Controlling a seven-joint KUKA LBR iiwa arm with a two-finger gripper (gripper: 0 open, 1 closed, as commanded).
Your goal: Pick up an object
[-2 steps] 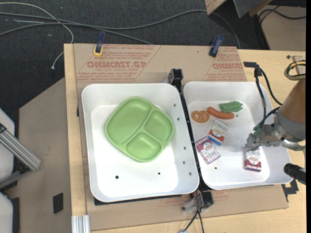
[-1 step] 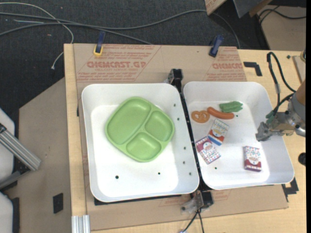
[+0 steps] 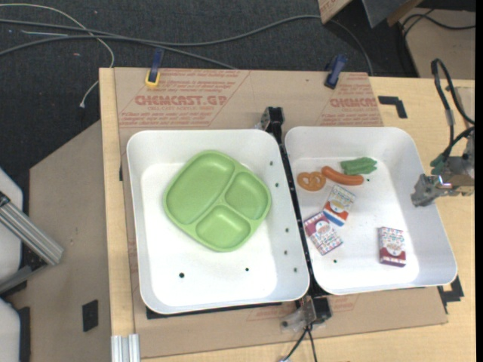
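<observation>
The gripper (image 3: 424, 191) sits at the right bin's (image 3: 407, 145) right rim; finger state cannot be determined. 1 green divided plate (image 3: 217, 200) occupies the left bin (image 3: 143, 157).

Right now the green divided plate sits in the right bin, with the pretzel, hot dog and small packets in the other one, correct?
Not quite. The camera view shows the green divided plate in the left bin; the pretzel, hot dog and small packets lie in the right bin.
</observation>
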